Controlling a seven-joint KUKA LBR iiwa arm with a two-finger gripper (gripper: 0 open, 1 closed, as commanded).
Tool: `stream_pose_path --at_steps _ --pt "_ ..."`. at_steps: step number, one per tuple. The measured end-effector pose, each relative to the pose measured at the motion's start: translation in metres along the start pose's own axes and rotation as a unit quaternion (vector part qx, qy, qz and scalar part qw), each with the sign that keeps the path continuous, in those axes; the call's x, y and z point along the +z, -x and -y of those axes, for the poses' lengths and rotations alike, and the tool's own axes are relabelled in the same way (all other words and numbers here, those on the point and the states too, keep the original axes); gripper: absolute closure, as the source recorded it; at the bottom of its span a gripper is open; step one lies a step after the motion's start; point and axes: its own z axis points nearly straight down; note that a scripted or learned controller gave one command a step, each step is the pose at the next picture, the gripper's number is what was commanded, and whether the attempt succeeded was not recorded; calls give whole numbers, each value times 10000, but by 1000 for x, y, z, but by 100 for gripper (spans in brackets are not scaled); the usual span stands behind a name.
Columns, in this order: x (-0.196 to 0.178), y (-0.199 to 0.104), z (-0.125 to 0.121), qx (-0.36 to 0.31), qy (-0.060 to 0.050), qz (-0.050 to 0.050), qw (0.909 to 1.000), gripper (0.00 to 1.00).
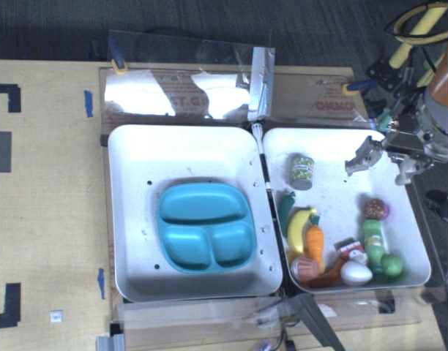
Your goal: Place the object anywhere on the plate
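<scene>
A blue divided plate [206, 225] lies in the left bin [129, 167]. The right bin [334, 148] holds several toy foods: a small green can [302, 172], a banana [299, 227], a carrot [314, 243], a dark red ball [375, 209], a green bottle [372, 236] and a white egg [356, 273]. My gripper [383, 164] hangs over the upper right part of the right bin, to the right of the can and above the red ball. Its fingers [360, 157] are open with nothing between them.
A green lime [392, 265], a pink item [304, 269] and a dark green piece [285, 209] also lie in the right bin. A clear sheet and cardboard [209, 93] stand behind the bins. Yellow cables [422, 24] hang at the top right.
</scene>
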Motion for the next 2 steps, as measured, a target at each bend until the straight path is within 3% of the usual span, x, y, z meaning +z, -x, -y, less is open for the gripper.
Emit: stream_pose_path --at_steps 1,2 --pt "-10 0 -1 -10 12 6 10000 100" --pt "-10 -1 -1 -12 6 8 10000 0"
